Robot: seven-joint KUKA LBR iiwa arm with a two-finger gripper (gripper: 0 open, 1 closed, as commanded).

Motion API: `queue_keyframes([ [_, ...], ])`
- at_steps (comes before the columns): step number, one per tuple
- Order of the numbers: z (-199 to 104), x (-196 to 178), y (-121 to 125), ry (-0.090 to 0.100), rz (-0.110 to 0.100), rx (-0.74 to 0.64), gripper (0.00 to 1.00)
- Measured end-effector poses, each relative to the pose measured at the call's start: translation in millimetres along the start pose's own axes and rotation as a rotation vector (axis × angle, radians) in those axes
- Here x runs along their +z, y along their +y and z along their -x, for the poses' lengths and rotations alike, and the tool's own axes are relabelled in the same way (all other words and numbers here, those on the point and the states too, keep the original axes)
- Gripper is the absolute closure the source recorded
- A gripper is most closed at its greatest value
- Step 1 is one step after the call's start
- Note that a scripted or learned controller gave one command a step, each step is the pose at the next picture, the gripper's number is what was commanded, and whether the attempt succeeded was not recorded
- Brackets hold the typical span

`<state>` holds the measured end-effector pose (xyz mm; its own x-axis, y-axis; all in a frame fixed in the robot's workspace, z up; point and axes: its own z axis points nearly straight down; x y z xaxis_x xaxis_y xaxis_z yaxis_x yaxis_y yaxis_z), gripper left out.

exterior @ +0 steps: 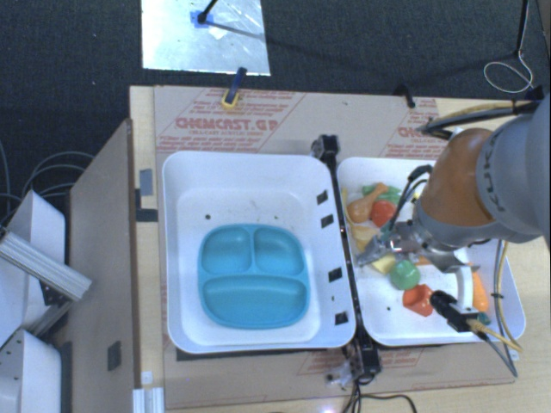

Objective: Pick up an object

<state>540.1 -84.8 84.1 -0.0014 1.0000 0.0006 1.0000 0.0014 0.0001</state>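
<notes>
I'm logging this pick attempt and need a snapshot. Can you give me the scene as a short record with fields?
left bin: holds a blue divided plate
right bin: holds small toy foods, among them a green piece, a red piece and an orange carrot-like piece
arm: reaches in from the right, over the right bin
gripper: low among the toy foods
held object: cannot tell

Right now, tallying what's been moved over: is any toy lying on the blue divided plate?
No, the blue divided plate lies bare in the left bin.
</notes>
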Motion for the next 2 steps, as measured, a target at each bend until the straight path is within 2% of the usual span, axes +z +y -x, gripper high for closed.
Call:
queue_keyframes([
  [1, 1, -11, 2, 0.0, 0.003, 0.0, 1.0],
  [2, -75, -105, 6, 0.001, 0.009, -0.01, 1.0],
])
